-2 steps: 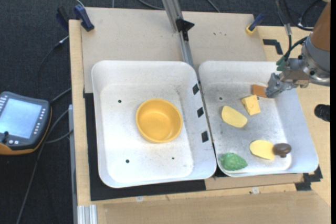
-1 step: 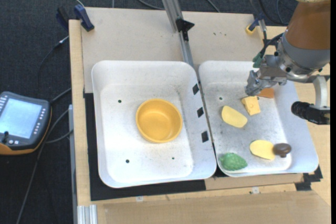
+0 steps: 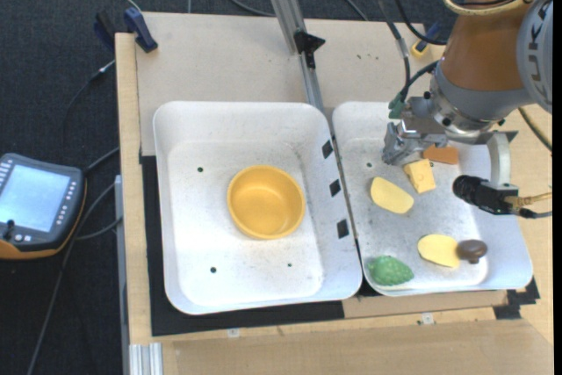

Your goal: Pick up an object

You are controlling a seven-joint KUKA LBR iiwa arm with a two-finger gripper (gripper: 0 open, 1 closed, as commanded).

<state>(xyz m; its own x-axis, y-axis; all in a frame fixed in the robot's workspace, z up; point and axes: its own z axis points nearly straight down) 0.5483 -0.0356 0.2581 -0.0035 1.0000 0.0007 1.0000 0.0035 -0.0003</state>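
Metal fingers (image 3: 402, 147) hang beside yellow block (image 3: 421, 175).

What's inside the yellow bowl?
The yellow bowl in the left bin looks empty, showing its own yellow bottom. Whatever lies under the bowl is covered.

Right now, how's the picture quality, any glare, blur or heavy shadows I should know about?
In the camera view, light is even and soft: the yellow bowl casts a faint shadow in the left bin; the right bin is bright, not blown out. The gripper looks slightly soft and shaded under the arm; the small items stay distinct.
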